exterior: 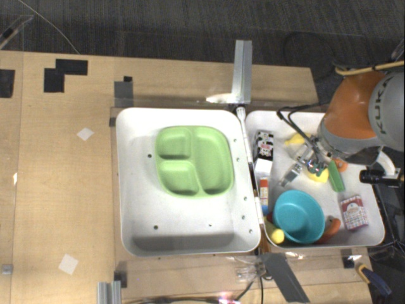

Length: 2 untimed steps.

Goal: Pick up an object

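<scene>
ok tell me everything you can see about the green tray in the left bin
The green tray is a light green divided plate, plastic by its look, roughly square with rounded corners. It has three compartments: two smaller ones on the view's left, stacked one above the other, and one larger one on the right. It lies flat, open side up, turned slightly askew, on the floor of the left bin, a little above the middle. Its compartments look bare, and the bin floor is the one thing it touches.

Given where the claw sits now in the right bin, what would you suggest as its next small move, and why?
Probably lower a little: the claw hangs above bare floor of the right white bin, between the black-and-white packet and the round teal bowl, holding nothing visible.
</scene>
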Tool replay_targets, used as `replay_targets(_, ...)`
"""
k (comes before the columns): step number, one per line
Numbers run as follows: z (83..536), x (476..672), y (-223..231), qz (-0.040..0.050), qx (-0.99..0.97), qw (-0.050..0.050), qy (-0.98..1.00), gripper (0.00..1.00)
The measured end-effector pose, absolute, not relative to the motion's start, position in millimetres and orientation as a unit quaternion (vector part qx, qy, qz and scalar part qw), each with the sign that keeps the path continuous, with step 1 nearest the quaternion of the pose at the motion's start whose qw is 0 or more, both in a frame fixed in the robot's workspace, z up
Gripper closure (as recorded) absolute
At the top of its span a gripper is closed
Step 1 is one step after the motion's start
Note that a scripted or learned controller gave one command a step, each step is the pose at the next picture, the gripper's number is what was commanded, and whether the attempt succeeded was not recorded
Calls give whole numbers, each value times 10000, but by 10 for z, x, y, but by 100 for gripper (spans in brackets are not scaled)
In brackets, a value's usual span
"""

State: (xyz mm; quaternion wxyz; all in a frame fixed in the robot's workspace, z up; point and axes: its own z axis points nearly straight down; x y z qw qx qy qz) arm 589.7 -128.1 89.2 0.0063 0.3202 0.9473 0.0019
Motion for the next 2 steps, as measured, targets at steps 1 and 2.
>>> replay_targets(1, 898, 5580, -1330, 25, 4210, 79, 9070, 0)
replay_targets(2, 880, 6157, -1557, 13, 4509, 55, 8926, 0)
